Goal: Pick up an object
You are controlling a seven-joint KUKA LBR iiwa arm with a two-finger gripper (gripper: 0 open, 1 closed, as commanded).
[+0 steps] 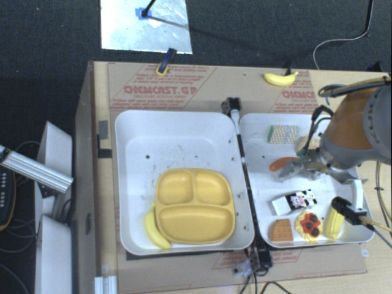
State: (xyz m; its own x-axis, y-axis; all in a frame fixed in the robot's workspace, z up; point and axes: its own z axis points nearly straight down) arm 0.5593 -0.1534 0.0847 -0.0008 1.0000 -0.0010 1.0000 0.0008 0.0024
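My gripper (293,169) is low inside the right bin (257,164), near its middle. An orange sausage-shaped piece (281,162) lies right beside the gripper's tip, on its left; whether they touch is unclear. A patterned pale card (283,134) lies further back in that bin. Along the bin's front lie a white and black box (294,201), a brown cracker (282,229), a round piece with red and black spots (309,224) and a yellow corn cob (334,223).
The left bin (135,164) holds a yellow divided tray (195,205) with a banana (153,229) against its left edge. Another banana (280,78) lies on the cardboard behind the right bin. A black divider (240,146) runs between the bins.
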